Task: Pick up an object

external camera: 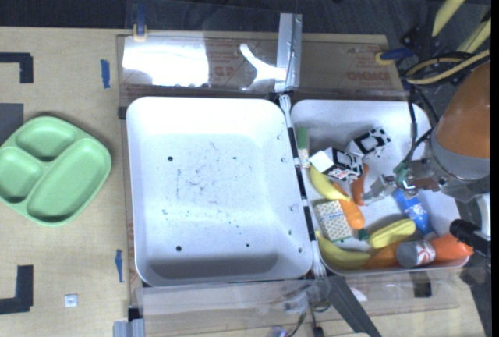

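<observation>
1. Clutter packed the right bin (312, 114): bananas (325, 184), a carrot (352, 212), a blue bottle (412, 211) near its right edge.
2. I saw the gripper (387, 186) above them; finger state I couldn't tell.
3. Green plate (51, 168) sat near the bench's left edge.

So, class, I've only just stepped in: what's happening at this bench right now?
A grey robot arm with an orange band reaches in from the right over the right bin, which is crowded with toy items: bananas, a blue bottle, an orange carrot-like piece. Its gripper sits low among them, but a firm grasp can't be confirmed. The left bin sits alongside, and a green divided plate rests further left.
</observation>
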You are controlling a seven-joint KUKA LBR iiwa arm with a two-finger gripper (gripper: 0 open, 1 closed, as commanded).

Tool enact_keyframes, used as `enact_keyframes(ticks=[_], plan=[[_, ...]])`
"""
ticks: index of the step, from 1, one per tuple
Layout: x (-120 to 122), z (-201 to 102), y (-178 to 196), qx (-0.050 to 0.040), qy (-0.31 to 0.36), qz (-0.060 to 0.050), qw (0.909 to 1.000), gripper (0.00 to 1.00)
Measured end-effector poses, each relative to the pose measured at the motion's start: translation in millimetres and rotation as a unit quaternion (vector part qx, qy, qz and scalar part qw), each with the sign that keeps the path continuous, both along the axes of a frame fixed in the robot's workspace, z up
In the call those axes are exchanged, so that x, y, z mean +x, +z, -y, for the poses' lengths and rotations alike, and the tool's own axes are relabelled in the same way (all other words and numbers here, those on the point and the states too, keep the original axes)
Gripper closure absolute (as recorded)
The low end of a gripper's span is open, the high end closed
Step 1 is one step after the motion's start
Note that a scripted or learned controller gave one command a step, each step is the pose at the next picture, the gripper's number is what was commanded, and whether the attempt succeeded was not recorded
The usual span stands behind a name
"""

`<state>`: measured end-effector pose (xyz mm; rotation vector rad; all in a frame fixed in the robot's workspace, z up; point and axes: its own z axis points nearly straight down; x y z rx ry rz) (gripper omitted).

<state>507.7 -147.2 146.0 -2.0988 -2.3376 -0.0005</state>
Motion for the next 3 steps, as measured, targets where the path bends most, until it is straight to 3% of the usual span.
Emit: enact_keyframes(ticks=[1, 2, 3], plan=[[-23.1, -30.3, -51.2, -0.0021, 0.112, 0.008, 0.9937, 0.00], [-22.9, -29.7, -41.9, -0.0023, 0.110, 0.009, 0.9939, 1.00], [49.9, -71.6, 59.1, -0.0003, 0.114, 0.001, 0.9935, 1.00]])
